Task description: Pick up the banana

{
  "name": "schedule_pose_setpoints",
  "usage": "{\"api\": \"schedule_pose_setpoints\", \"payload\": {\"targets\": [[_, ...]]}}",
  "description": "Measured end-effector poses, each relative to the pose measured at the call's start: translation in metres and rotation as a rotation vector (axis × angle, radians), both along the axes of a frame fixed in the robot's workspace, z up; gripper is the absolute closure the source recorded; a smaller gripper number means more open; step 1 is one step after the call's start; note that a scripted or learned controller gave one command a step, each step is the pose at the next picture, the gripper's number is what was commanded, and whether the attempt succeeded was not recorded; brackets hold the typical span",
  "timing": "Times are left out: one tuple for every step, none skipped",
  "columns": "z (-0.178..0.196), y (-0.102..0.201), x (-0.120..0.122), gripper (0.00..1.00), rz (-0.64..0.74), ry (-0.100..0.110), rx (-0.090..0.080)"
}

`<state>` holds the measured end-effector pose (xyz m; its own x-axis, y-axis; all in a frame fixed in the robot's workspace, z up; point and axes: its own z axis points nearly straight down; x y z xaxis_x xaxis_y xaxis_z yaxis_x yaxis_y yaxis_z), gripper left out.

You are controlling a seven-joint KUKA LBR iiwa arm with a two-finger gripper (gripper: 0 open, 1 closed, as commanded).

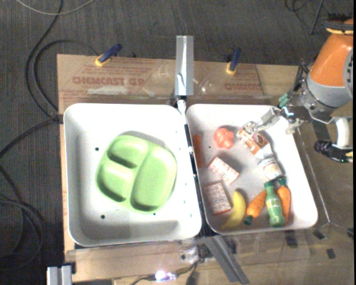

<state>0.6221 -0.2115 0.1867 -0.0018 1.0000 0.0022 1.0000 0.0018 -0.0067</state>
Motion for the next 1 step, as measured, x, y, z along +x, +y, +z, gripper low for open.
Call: {"api": "schedule_pose_setpoints", "payload": {"targets": [[-0.0297,-0.0118,0.0109,0.00,-0.291,0.002,-0.004]]}}
